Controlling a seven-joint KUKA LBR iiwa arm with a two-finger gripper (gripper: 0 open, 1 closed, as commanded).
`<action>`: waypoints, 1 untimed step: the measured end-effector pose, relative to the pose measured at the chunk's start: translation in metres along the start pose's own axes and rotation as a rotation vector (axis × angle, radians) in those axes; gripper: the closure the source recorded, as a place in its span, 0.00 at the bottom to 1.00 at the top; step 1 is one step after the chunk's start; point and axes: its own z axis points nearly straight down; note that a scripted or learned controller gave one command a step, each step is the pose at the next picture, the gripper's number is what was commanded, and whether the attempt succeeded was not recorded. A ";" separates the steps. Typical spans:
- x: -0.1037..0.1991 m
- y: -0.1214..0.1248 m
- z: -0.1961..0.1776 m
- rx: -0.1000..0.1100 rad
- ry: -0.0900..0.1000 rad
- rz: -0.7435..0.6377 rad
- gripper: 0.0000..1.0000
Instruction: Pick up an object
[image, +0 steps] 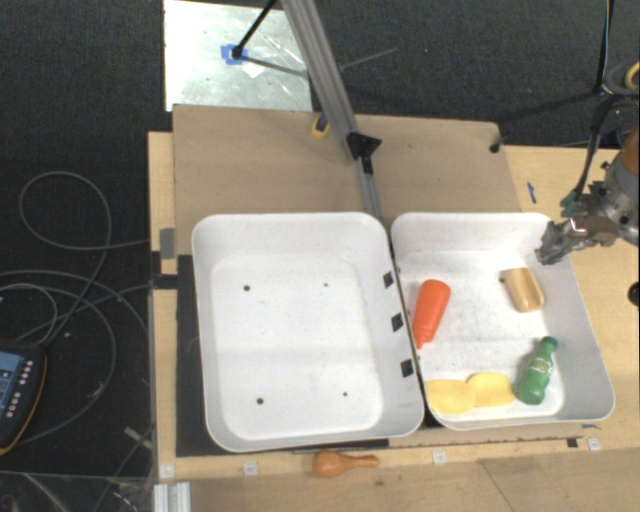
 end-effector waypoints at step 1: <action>0.058 0.016 0.012 0.006 0.005 -0.006 1.00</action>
